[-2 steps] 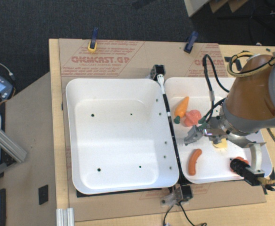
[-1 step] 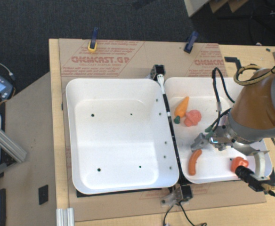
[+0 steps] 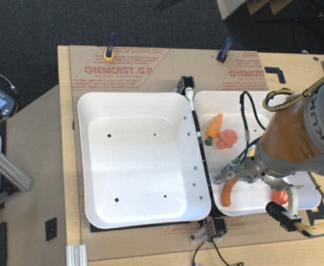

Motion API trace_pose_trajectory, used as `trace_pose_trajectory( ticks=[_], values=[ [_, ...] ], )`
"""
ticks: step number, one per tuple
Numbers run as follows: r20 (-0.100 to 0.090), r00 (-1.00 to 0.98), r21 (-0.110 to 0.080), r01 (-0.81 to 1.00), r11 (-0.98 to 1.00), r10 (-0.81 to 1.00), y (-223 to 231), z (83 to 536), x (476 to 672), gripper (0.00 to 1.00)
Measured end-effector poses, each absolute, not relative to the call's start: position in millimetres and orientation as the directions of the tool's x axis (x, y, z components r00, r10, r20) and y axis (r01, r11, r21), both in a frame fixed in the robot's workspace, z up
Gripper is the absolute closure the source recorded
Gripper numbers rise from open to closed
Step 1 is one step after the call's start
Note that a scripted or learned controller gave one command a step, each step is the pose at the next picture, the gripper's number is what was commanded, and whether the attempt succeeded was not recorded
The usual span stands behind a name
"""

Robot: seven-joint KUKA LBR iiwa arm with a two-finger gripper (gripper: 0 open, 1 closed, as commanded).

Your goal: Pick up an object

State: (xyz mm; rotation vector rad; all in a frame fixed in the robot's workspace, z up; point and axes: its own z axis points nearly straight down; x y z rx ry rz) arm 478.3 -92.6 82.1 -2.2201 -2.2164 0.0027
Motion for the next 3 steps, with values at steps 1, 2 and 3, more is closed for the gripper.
trace_pose_trajectory(
  ticks=[1, 2, 3],
  values=[
    [0.001, 0.001, 0.003, 1.000, -0.001, 1.000, -92, 95, 479.6, 1.00],
    [0.002, -0.009, 0.010, 1.000, 0.009, 1.000, -22, 190, 481.2, 1.00],
    [0.003, -0.012, 0.008, 1.000, 0.012, 1.000, 67, 253, 480.1, 1.00]
  ],
)
